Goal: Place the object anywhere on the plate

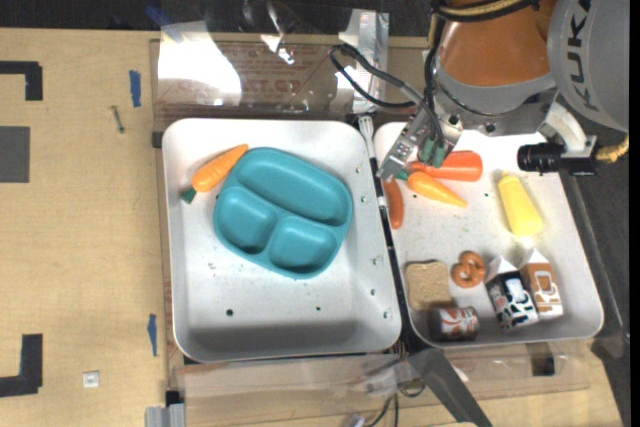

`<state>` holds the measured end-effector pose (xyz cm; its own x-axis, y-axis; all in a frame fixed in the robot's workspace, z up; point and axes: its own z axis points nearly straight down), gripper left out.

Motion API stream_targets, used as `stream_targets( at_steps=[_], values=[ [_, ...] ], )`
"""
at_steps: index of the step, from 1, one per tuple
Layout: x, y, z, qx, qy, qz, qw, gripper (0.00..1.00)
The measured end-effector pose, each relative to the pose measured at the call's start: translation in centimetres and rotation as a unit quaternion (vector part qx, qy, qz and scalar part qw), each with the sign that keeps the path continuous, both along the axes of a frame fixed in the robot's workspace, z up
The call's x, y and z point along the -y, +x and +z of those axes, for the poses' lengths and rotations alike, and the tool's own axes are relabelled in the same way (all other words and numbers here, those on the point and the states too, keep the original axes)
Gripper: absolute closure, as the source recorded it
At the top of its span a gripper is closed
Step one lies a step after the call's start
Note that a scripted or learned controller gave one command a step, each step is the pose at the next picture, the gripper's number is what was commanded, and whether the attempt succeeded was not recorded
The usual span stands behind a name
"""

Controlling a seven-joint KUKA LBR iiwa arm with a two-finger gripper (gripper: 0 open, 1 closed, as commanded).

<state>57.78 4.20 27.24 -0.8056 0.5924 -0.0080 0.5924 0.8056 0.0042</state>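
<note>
carrot (437, 187) lies just below gripper (418, 151) in right bin (575, 260).

The teal plate (282, 211) is looking like smooth, slightly glossy plastic. Both white bins (190, 295) are showing a glossy sheen. The carrot (437, 187) just below the gripper (420, 147) is appearing matt plastic; the bench (70, 255) is looking like matt cardboard.

Three carrots (218, 167), one plate (283, 209), two bins (190, 245).
</note>
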Motion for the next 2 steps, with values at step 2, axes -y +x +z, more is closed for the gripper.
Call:
stream_targets(
  at_steps=[2],
  values=[
    [-1.1, -8.5, -8.9, -0.005, -0.0003, 0.025, 0.9997, 1.00]
  ],
)
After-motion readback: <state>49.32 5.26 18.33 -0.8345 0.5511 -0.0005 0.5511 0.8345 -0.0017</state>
